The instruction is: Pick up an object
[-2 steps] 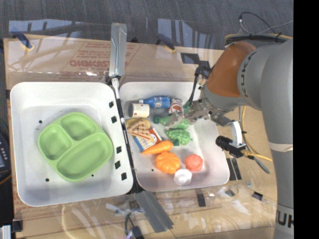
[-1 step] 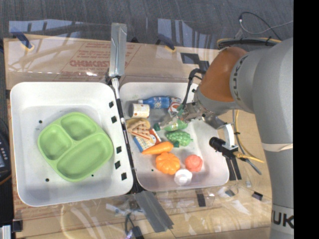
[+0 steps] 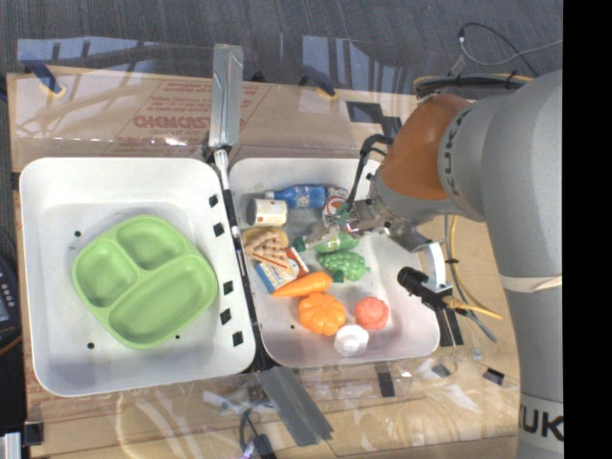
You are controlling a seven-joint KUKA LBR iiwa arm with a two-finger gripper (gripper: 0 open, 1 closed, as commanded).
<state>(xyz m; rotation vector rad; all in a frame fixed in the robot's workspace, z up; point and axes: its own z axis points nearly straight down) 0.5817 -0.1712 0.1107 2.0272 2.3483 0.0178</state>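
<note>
Camera view: claw (image 3: 342, 226) low in the right shallow white bin (image 3: 421, 338), just above the green plastic toy vegetable (image 3: 342, 262); I cannot tell its grip.

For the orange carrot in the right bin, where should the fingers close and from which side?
Probably across the carrot at its thicker middle, coming straight down from above. It lies flat and slanted, tapering toward the left, so closing across its narrow width suits it; the orange pepper crowds its lower side.
</note>
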